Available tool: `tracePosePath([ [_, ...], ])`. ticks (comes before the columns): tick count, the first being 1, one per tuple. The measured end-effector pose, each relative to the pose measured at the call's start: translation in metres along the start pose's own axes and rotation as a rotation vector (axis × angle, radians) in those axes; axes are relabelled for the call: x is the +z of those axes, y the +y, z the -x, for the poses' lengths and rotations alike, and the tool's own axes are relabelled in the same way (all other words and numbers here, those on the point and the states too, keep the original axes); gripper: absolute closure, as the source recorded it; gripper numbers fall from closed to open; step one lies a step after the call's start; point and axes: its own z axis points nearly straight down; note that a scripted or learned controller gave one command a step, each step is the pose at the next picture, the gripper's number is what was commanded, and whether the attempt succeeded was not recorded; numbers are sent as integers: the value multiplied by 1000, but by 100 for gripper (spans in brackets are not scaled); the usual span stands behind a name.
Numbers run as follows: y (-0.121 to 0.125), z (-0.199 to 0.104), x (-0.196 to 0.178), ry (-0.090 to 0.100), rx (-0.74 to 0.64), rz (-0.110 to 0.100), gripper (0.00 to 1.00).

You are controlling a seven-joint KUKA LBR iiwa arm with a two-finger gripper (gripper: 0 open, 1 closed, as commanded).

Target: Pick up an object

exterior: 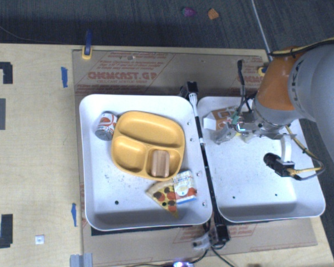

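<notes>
The arm reaches into the right bin (267,202) from the right, and my gripper (227,132) hangs low over that bin's far left corner. Right by the gripper lies a small white and orange packet (219,117), partly covered by it; whether they touch is unclear. In the left bin (100,204) sits a yellow divided plate (142,138) with a brown sausage-like piece (159,163) in its near compartment. A crushed red and white can (105,125) lies to the plate's left. A toy pizza slice (164,196) and a small carton (183,186) lie at the plate's near right.
A raised divider (201,149) separates the two bins. A black cable connector (278,164) with a yellow lead hangs from the arm over the right bin's middle. Brown board surrounds the bins on the bench.
</notes>
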Motion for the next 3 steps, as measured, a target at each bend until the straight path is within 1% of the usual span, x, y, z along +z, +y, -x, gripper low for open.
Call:
tracePosePath([
  [1,-8,5,0,2,-1,2,0],
  [2,-18,-2,0,-1,1,3,0],
  [3,-71,3,-1,0,1,4,0],
])
